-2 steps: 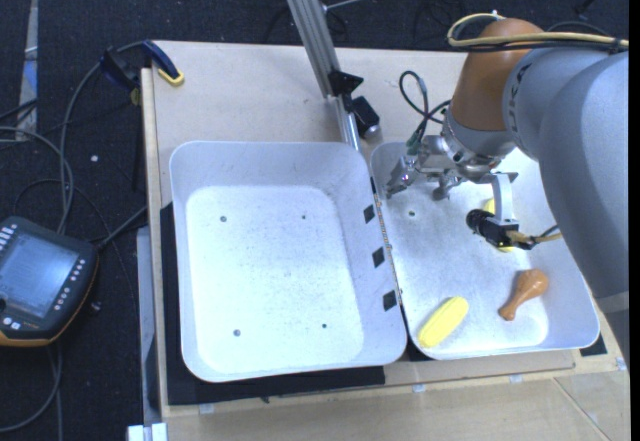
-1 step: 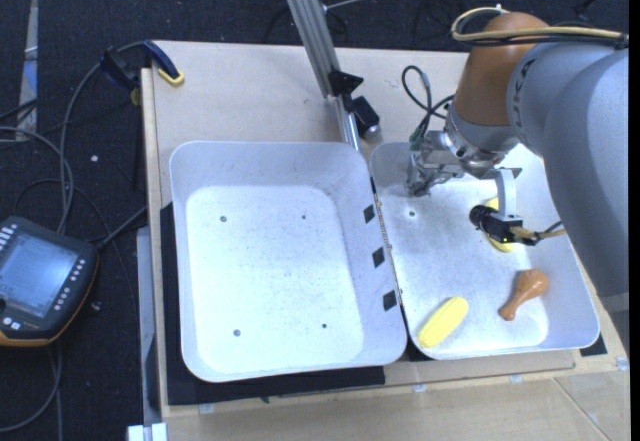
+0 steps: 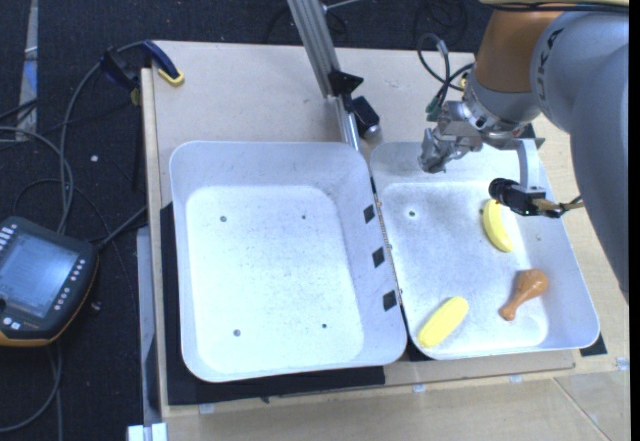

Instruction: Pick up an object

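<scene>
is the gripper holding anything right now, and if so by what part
Nothing is seen held. The gripper hangs over the far edge of the right bin, apart from the yellow pieces and the brown drumstick-shaped toy.

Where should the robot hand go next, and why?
Probably toward the camera and down, onto the yellow piece. The gripper hangs over the right bin's far edge with nothing between its fingers, and that piece lies nearest.

The arm (image 3: pixel 585 79) runs off the right edge, and the claw's (image 3: pixel 437 161) tips are too small to tell apart.
</scene>
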